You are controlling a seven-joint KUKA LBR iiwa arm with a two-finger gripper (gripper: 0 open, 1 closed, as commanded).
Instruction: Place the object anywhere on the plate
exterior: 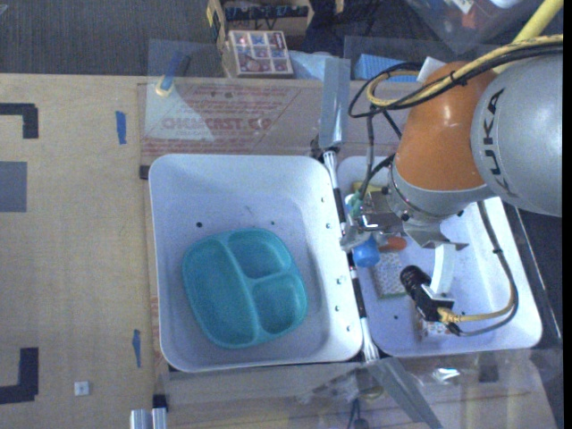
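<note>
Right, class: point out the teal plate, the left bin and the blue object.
teal plate (219,298), camera view, large compartment.
left bin (237,193), camera view, bare floor.
blue object (365,256), camera view, its middle.

My arm (527,132): bulky, smooth rounded grey shell. Glossy orange band (442,141) wraps me above wrist, dome-shaped. Dark "KUKA" lettering (494,146) on grey casing beside band. Thick yellow cable (536,21) runs along upper link. Thin black cables (375,92) loop off band. My pincer (366,229): small, silvery metal.
</note>
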